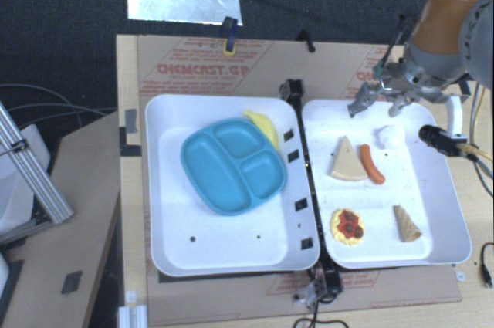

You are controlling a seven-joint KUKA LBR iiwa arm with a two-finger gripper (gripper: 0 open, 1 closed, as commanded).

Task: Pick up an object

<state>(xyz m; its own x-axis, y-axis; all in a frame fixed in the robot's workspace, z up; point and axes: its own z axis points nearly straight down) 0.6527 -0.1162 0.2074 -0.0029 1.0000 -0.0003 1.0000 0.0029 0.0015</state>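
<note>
Left bin first: blue tray w/ three compartments sits mid-frame left, flat, looks like stiff plastic, too broad for an easy pinch, so prob. not the target. A banana peeks out at its upper-right rim, partly tucked behind the tray.

On to the right bin. Tan wedge, apex pointing toward top of frame, broad base toward the bottom. Just beside it on the right, a sausage, long axis running upper-left to lower-right. Looks light, smooth, round, so could roll or slip; best bet is to pinch across the middle, fingers square to its length. Lower centre-right: small pizza, flat and low, hard to get under. Right of that, a cone, wide end lower right, tip upper left; tapered, so grab near the thick end. A small white thing near the bin's top, too pale to identify.

Gripper hovers at upper right over the bin's far edge, fingers spread apart, nothing between them.
</note>
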